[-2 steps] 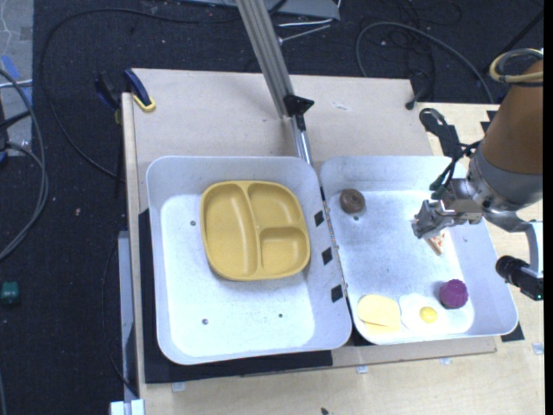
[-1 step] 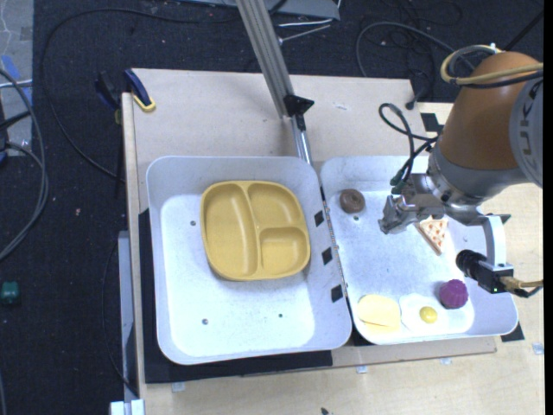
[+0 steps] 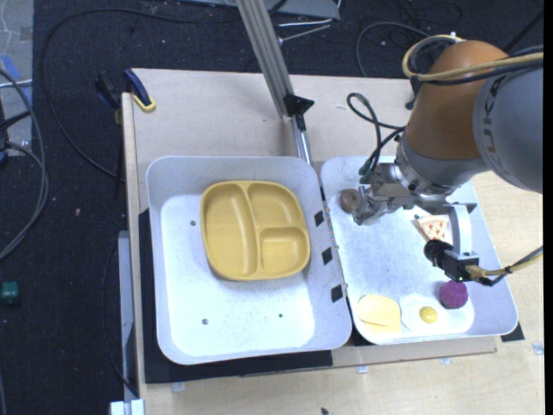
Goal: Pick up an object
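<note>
Pale yellow slice (image 3: 379, 312) at right bin (image 3: 363, 258) near edge, fried egg (image 3: 427, 314) and purple ball (image 3: 453, 294) further right. Gripper (image 3: 363, 207) low over brown lump (image 3: 349, 201) by far-left wall; finger state: cannot tell. Risk: wall blocks closure, lump slips out.

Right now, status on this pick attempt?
Gripper low over right bin's far-left corner, beside small brown object. No grasp seen. Purple ball, pizza slice lie apart.
</note>
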Robot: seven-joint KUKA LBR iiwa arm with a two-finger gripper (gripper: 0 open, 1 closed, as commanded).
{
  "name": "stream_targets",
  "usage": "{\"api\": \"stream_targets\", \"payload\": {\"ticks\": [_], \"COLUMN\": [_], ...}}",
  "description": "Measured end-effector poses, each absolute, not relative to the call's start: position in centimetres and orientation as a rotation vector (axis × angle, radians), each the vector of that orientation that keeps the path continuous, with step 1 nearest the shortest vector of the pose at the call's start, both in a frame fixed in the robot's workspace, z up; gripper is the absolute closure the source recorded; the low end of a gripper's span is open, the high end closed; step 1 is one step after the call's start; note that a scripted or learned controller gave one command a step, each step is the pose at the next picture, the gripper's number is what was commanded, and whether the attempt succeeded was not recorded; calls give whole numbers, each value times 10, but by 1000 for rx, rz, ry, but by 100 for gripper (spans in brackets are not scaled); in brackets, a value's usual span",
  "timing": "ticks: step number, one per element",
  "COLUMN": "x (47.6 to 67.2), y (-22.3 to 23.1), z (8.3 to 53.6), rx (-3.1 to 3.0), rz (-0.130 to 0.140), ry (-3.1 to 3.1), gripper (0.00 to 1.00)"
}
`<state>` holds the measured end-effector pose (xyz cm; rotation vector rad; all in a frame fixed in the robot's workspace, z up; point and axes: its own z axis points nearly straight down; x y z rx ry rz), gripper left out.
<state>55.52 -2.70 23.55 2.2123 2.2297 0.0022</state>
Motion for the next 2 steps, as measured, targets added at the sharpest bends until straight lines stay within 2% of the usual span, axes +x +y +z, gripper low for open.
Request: {"api": "stream_targets", "payload": {"ticks": [2], "x": [591], "y": [78], "z": [245], "rx": [2211], "rz": [5], "ry": [2230], "gripper": [100]}}
